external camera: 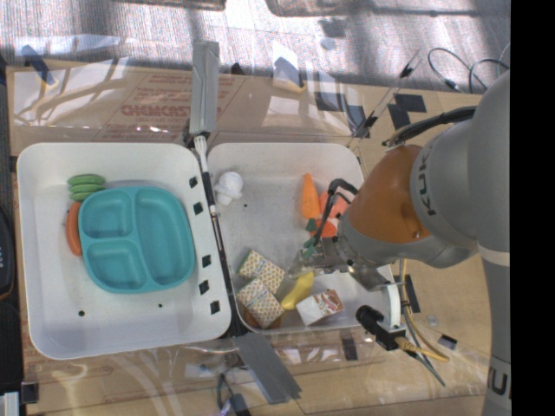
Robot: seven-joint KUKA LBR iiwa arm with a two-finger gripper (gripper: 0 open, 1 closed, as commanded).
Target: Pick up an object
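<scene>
A teal tray (pixel 136 237) sits in a white bin (pixel 43 319), beside green pods (pixel 87 183) and an orange carrot (pixel 310 196).

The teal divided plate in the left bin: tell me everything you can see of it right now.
The teal plate looks like smooth moulded plastic, a rounded rectangle with three compartments: two side by side along its upper half and a long one below. Nothing lies in them. It rests flat in the left bin, slightly rotated. A green pea pod lies against its upper left corner, and an orange carrot pokes out from under its left edge. The arm is over the other bin.
</scene>
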